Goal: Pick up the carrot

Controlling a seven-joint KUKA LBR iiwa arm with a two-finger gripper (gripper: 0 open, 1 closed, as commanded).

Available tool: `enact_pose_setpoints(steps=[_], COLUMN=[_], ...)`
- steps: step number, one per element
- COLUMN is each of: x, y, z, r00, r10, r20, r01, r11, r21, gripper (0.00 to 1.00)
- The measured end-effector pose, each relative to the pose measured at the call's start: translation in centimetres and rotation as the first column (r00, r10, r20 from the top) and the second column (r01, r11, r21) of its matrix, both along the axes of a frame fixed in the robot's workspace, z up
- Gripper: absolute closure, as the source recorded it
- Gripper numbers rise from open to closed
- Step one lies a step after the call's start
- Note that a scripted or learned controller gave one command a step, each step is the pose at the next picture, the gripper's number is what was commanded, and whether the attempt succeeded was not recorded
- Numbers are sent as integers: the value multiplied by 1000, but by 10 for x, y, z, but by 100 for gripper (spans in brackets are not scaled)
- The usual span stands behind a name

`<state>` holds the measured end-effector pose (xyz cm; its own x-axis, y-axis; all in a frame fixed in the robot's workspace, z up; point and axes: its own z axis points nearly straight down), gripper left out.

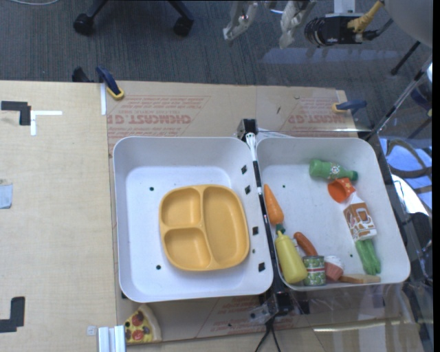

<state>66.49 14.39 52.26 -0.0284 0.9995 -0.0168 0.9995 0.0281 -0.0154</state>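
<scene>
Bench: pale wood surface; grey carpet is seen beyond it.
Cardboard sheet: laid under the bins; red print, upside down, seemingly "CHEMCAST".
Left bin: a yellow divided tray is held in it.
Right bin: toy food items are held in it.
Gripper: seen blurred at the top edge, over the carpet; fingers spread wide, nothing between them.
Carton: orange and white label, not legible.
Yellow bottle: lying just below the carrot.
Carrot: lying against the right bin's left wall, well apart from the gripper.
Can: green label, too small to be read.
</scene>
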Motion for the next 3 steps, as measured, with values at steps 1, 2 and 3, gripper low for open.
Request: enact_pose_setpoints(steps=[1,2,3], x=[1,1,2], y=[1,1,2], z=[8,8,15], r00=[1000,1000,1000], r10=[3,3,6], r20=[0,0,1], r01=[-3,-3,-6], r11=[1000,1000,1000], r21=[-2,-2,-5], gripper=[100,0,100])
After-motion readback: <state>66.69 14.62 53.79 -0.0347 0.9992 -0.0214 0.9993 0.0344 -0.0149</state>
